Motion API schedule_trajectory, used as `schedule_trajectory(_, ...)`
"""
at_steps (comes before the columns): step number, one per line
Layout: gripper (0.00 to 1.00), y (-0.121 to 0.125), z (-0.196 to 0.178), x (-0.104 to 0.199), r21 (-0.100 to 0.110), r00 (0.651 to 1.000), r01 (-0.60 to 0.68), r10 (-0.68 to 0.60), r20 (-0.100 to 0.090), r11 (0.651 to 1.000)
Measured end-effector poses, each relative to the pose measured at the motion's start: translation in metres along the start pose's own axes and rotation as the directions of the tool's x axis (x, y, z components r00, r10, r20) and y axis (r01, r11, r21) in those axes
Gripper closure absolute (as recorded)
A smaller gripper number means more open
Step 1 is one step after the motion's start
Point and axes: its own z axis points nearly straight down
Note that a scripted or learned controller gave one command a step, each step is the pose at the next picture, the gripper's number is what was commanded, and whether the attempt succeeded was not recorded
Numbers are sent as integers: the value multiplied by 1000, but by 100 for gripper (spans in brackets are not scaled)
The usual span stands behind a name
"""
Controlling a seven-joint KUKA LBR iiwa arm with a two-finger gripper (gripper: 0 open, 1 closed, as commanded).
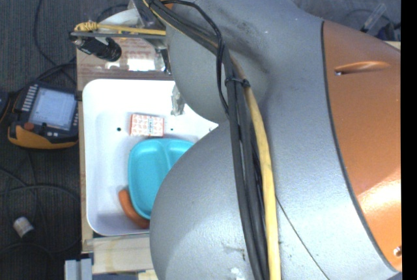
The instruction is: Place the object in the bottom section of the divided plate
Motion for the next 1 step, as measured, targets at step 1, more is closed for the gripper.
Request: schedule_trajectory(1,0,0,168,1,0,1000,8,-8,3,1000)
